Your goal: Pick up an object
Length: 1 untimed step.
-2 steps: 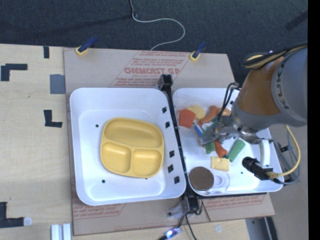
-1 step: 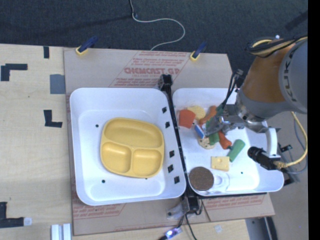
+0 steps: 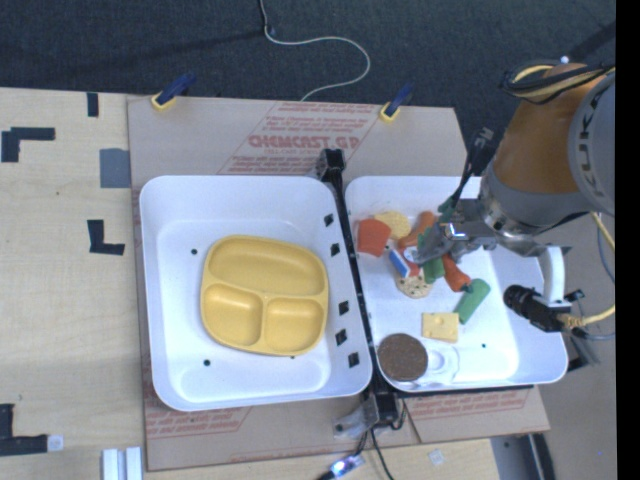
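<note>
We see the gripper (image 3: 440, 240) low over the toy pile (image 3: 415, 253) in the right bin (image 3: 500, 363). Finger state: we can't tell. Yellow tray (image 3: 265, 295) sits in the bin left of it.

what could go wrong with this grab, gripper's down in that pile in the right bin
1. The gripper sits in a tight cluster: the red piece, cookie and green piece lie close together, so it may nudge neighbours or pinch two things.
2. The pieces are small and lie at odd angles, so a grip could slip.
3. The pile is near the divider; pushed items could jam against it.
</note>
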Tool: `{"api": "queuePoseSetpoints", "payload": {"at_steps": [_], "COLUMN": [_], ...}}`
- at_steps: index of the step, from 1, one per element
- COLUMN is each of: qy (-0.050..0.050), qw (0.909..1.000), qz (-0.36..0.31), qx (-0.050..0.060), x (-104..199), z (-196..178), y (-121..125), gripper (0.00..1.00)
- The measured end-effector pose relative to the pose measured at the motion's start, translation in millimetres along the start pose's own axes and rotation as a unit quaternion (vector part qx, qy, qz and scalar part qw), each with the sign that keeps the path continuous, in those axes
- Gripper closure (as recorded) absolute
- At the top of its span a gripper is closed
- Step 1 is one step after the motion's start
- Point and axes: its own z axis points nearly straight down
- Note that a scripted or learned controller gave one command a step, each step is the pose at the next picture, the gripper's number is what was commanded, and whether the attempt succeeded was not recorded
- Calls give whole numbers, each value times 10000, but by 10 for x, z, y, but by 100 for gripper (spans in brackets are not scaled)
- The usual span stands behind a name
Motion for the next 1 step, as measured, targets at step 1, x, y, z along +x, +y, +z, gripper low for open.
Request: {"api": "queuePoseSetpoints", "payload": {"at_steps": [1], "qy": [4], "qw": [10000], "qz": [-22], "qx": [9], "x": [417], "z": [116], "y": [319], "gripper": [100]}}
